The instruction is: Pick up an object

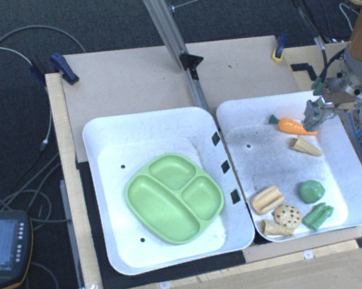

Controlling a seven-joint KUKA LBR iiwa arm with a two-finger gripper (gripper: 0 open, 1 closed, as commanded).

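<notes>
1. On the left side of the worktop (125, 81) lies the left bin (101, 145), white and shallow, with rounded corners. In it rests a green plate (175, 198) of smooth plastic, divided into three compartments, and nothing lies in them.

2. The right bin (251, 117) is beside it, touching or almost touching along the middle. Its floor looks grey and a little worn.

3. At the 6 o'clock part of this bin is a group of toy foods: a tan bread roll (267, 199), a round cookie (286, 215) with dark dots, a green ball (312, 190) and a green pod-like piece (317, 216). They look like hard, smooth plastic.

4. Toward 1 o'clock in the right bin lies the carrot (292, 127), orange with a small green top. Its long axis runs nearly from 10 o'clock to 4 o'clock, the green end at the left. Just below it lies a pale wedge (306, 147), maybe cheese.

5. The end effector (314, 114) is at the thick right end of the carrot, just beside or touching it. So the carrot lies toward 9 o'clock from the end effector. I judge that the carrot is the likely object to take.

6. Whether the end effector is open or closed, I cannot tell; it is too small and blurred. I do not see the carrot gripped.
</notes>
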